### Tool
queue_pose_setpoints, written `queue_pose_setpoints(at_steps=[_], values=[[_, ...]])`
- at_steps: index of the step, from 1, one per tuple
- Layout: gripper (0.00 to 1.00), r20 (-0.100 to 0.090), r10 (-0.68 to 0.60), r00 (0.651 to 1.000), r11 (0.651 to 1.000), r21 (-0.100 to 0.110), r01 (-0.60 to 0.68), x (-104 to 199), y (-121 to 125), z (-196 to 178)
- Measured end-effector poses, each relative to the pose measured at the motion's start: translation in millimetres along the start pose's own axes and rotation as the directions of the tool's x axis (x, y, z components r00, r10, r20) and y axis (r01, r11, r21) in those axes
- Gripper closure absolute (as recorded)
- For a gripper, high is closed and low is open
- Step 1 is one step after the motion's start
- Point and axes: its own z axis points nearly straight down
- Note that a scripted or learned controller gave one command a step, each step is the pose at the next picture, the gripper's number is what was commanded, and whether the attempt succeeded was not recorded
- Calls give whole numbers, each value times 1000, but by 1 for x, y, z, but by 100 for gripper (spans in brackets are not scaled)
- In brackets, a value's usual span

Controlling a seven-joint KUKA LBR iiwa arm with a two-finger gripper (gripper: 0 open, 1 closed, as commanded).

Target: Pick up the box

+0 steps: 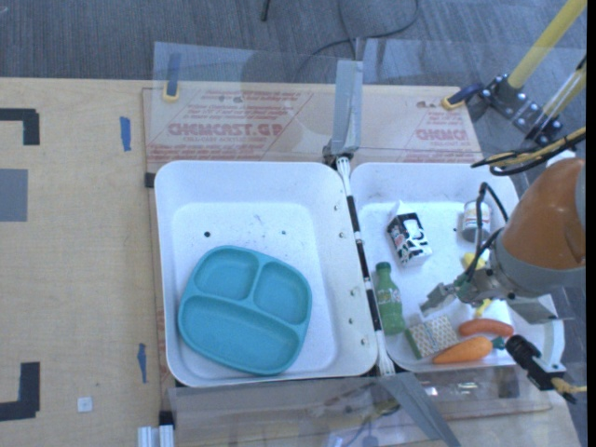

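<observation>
Box (408,238), black and white, lies tilted in right bin (424,186), near top middle. Nothing touching it. Green bottle (388,298) just below-left. Carrot (462,350) lower right. Gripper (456,291) down-right of box; can't tell if claw spread. Step: reaching. Next: move up-left over box.

I see the box (408,237), small, white with black patches, lying tilted on its side. It sits in the right bin (372,189), toward ten o'clock.

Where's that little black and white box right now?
The box lies in the right bin, toward its upper left, above the green bottle and left of the small can.
</observation>
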Motion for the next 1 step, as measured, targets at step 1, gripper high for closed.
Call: queue_pose_setpoints(at_steps=[1], values=[[0, 4, -71, 997, 997, 5, 71, 12, 0, 10]])
